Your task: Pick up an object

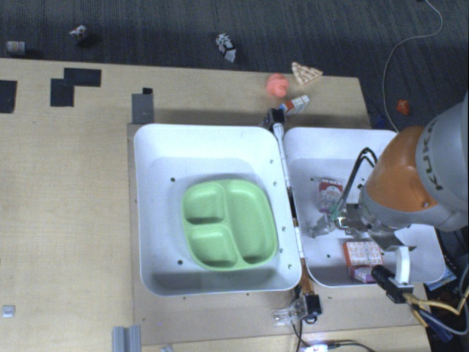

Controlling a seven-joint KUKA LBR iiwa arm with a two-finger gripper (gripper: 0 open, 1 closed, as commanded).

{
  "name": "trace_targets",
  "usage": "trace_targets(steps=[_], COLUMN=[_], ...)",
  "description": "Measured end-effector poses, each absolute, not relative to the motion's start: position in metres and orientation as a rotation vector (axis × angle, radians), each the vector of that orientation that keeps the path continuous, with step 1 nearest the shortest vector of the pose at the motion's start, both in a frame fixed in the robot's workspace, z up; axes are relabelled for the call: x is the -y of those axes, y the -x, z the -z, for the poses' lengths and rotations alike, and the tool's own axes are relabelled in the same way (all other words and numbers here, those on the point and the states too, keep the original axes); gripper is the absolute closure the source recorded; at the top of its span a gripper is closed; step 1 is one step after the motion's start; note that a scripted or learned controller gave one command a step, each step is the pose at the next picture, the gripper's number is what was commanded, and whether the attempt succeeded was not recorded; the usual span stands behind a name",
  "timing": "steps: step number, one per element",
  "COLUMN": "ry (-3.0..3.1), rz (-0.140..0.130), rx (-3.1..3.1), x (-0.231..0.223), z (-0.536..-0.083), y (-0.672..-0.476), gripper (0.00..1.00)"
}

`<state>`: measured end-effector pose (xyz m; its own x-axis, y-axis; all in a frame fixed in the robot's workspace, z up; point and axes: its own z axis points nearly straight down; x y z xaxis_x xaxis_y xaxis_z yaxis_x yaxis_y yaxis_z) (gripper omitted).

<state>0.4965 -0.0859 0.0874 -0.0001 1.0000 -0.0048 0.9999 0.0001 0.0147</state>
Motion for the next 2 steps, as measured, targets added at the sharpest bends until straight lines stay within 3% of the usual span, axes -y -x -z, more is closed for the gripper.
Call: trace_targets(steps=[1, 2], ry=[-2.208, -2.209], rz=[-0.017, -0.01], rx=[-2.211, -2.22], x=[0.085, 0.118], z=[-0.099, -0.088], y=[-0.498, -0.575], gripper=[1.0, 1.0])
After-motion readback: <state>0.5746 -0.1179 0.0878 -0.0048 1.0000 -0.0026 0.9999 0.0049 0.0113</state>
